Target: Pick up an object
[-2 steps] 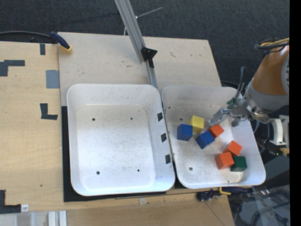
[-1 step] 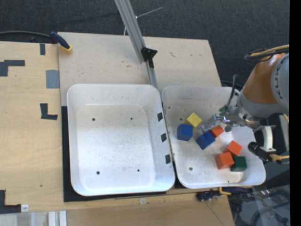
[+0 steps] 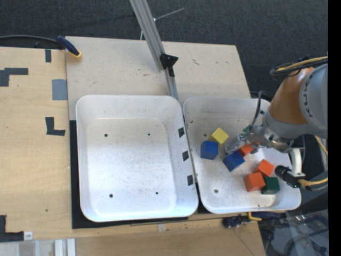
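Wooden bench [image 3: 32, 143] carrying two bins. Am lowering pincer [image 3: 241, 143] into right bin [image 3: 224, 108], approach step; grip state unclear to me. Blue cube [image 3: 233, 161] sitting just below-left; next: centring over it.

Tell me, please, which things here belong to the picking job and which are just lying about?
Job: gripper; right bin with yellow block, two blue blocks, orange blocks, green block.
Lying about: left bin; blue-handled clamp; metal pole.
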`<state>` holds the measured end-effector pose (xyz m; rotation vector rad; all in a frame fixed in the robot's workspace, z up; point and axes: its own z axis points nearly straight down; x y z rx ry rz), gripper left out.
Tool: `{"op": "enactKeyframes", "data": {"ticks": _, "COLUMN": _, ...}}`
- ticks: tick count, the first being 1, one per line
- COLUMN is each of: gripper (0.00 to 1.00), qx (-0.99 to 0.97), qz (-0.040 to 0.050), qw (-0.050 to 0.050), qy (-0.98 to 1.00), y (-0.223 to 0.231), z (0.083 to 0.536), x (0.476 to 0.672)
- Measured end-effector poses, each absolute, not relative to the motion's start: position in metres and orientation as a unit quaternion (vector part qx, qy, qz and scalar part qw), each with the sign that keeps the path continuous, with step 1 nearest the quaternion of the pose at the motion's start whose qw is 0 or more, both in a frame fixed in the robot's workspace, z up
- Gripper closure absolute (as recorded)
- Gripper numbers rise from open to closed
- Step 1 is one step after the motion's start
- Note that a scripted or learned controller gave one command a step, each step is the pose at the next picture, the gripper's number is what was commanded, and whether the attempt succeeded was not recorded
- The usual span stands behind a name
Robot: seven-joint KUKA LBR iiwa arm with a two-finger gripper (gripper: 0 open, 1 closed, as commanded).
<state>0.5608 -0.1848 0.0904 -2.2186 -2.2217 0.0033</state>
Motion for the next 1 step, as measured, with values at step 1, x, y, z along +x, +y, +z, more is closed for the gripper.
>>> {"op": "enactKeyframes", "data": {"ticks": 1, "gripper": 1.00, "qx": -0.706, "qz": 0.0008, "qw": 0.002, "qy": -0.708, "y": -0.1843, "z": 0.1008, "x": 0.5606}}
